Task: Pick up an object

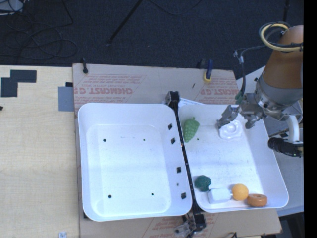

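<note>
The gripper [236,118] hangs over a white object [230,131] at the right bin's [270,162] far end, apparently lined up to grasp it, fingers spread and empty.

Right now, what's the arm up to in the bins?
The gripper hangs over the far end of the right bin, right above a small white object. Nothing is visibly held between its fingers. A light green piece lies near the divider; a dark green object, white block, orange ball and orange ring sit along the near edge.
</note>
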`<state>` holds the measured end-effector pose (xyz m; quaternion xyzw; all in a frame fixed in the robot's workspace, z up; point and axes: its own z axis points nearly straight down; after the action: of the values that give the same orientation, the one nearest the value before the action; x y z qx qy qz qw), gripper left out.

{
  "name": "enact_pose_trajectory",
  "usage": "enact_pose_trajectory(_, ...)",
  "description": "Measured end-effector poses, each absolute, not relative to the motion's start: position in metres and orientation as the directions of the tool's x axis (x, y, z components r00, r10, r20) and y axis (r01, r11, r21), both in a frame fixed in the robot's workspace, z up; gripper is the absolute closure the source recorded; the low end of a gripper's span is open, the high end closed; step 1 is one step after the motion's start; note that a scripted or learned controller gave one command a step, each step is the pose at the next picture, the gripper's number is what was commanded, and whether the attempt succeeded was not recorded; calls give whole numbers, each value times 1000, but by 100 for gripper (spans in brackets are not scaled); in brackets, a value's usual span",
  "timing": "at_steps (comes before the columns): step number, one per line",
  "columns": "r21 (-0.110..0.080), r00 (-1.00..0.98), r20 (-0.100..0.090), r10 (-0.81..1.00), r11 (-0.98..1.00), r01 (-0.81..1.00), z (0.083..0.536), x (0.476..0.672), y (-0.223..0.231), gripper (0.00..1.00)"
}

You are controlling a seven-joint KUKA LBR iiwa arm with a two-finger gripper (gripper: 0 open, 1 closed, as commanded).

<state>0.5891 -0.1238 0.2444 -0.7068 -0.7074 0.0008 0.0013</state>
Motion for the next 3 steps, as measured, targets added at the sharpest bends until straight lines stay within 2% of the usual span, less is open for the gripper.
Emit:
enact_pose_trajectory(1,-15,-1,3,1000,1,1000,128,571,-109,0)
enact_pose_trajectory(2,-6,4,1,1000,-4,1000,145,574,-111,100)
enact_pose_trajectory(3,-4,-2,3,1000,2,1000,189,501,-64,100)
